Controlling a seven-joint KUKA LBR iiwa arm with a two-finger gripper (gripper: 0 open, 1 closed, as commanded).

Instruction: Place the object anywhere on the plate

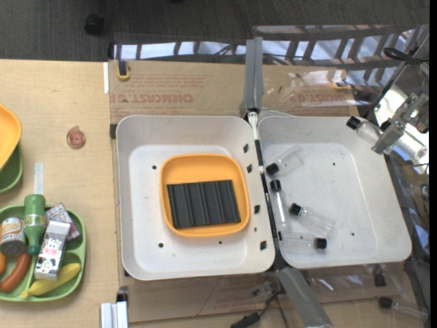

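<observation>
A dark grey ribbed rectangular block [204, 204] lay flat on the square orange plastic plate [204, 171] in the left white bin [136, 203], centre-left of frame, apparently the delivered object. Clear plastic vials with black caps [302, 214] lay scattered in the right bin [369, 210]. The arm's gripper [396, 132] hung at the right edge; whether it gripped anything could not be told.

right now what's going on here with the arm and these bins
The robot arm sits at the far right edge of the right bin, above its rim and not touching anything. Several small clear vials with black caps lie loose in that bin. The left bin holds an orange plate with a dark ridged block on it. No vial has reached the plate yet.
</observation>
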